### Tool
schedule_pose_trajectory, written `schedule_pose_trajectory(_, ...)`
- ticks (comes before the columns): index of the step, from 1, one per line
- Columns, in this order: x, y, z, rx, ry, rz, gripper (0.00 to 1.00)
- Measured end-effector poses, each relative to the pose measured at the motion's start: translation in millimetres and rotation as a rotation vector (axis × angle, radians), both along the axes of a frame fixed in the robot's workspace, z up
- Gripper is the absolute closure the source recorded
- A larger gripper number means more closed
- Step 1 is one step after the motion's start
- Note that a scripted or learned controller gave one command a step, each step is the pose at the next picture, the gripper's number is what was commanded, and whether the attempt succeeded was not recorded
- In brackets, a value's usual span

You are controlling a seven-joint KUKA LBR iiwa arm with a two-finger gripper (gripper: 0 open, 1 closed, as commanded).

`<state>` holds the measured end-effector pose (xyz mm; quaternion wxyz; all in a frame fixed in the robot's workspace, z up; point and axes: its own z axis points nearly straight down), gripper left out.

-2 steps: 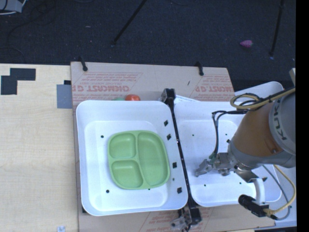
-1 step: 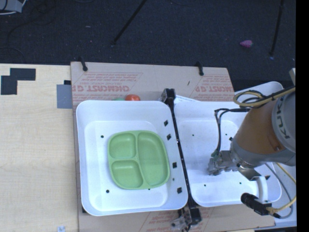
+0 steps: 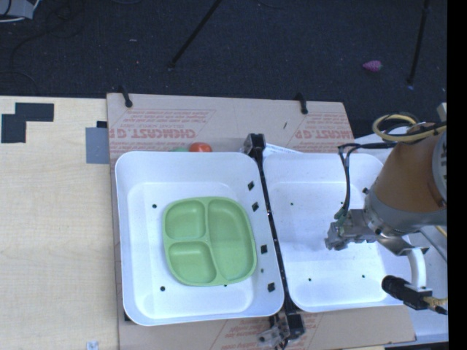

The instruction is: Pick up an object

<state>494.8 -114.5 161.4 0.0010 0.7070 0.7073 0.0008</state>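
2 shallow white bins side by side on bench: left bin, right bin, joined along black clips down the middle. Green divided plate flat on floor of left bin, near centre, 3 compartments up: 2 smaller ones on its left half, 1 long one on its right half. Rounded-rectangle outline, long axis running roughly top to bottom of view, tilted slightly so upper end leans left. Touching nothing else.

Gripper low over floor of right bin, at bin's right-centre, pointing left. Grey arm with orange band reaching in from right. Nothing visible between gripper's tips; open or closed not readable at this angle and size, cannot tell.

Plate well apart from gripper: plate to gripper's left, across bin divider, at about same height in view. Not in contact.

Small orange-red object just beyond back rim of left bin, partly hidden by rim, with a bit of green beside it. Cardboard sheet with printed lettering under both bins. Pale wood bench surface to left.
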Motion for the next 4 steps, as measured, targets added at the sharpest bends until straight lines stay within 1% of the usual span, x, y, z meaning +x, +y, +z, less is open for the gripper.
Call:
schedule_pose_trajectory(1,0.9,-0.8,49.0,0.0,0.0,0.0,1.0)
schedule_pose_trajectory(2,10.2,53.5,41.0,0.003,0.006,0.004,1.0)
schedule_pose_trajectory(3,11.2,112.3,38.7,0.003,0.007,0.005,1.0)
schedule_pose_trajectory(4,18.9,155.2,39.0,0.002,0.006,0.004,1.0)
